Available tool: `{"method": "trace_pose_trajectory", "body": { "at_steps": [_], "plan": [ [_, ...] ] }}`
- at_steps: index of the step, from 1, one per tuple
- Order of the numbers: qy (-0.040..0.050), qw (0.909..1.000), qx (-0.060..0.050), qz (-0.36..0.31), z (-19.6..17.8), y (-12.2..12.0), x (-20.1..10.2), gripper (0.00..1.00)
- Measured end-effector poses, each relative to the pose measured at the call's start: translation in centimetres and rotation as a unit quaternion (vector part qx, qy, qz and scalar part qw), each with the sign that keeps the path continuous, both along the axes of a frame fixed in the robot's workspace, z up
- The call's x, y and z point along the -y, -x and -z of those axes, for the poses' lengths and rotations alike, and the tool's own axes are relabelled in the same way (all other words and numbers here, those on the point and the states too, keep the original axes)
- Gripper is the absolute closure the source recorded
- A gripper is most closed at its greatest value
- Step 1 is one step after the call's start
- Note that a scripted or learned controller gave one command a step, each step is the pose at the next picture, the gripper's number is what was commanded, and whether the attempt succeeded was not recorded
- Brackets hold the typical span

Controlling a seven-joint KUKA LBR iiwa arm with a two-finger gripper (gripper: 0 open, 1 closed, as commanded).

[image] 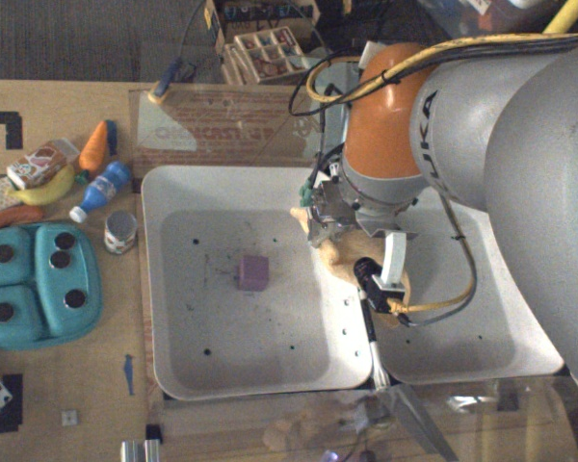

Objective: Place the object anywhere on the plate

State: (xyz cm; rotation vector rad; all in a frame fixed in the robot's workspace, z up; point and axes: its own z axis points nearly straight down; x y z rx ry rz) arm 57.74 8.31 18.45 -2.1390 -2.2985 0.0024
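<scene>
A small purple cube [252, 272] lies on the floor of the left white bin [164, 287], near its middle. My gripper [316, 221] hangs over the wall between the two bins, to the right of the cube and apart from it. The grey arm with its orange band [390, 123] covers it from above. A tan, flat thing [339, 255] peeks out under the gripper at the left side of the right bin [482, 354]; most of it is hidden by the arm, and I cannot tell whether it is the plate.
Left of the bins lie a teal moulded tray [39, 282], a banana [43, 192], a carrot [96, 144], a blue bottle [101, 191] and a small can [120, 231]. A clear panel [226, 123] and a cardboard box [260, 27] stand behind the left bin.
</scene>
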Motion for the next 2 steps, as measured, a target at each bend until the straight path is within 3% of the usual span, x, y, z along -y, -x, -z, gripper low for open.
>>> {"method": "trace_pose_trajectory", "body": {
  "at_steps": [1, 2],
  "plan": [
    [0.0011, 0.9873, 0.001, 0.159, -6.1, 0.7, 6.2, 1.0],
    [0.0009, 0.9978, 0.002, 0.066, -7.5, -3.2, 9.4, 1.0]
  ]
}}
